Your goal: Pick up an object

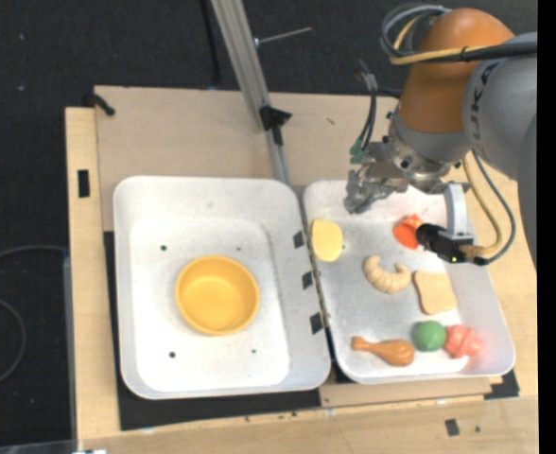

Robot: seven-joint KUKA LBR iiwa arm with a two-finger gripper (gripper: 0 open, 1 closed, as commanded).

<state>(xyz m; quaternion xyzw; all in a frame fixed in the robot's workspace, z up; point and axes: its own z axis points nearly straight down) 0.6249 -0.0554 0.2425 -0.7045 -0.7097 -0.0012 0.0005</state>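
We are noting the tool [365, 195] hanging over the far left corner of the right bin [501, 322]; whether it is parted or closed, we cannot tell, and we are seeing nothing held in it. The nearest candidate, a yellow piece [327, 239], is lying just toward the camera and slightly left of the tool, against the bin's left wall, its long axis running roughly front to back. The croissant [387, 274] is lying further forward, curving crosswise.
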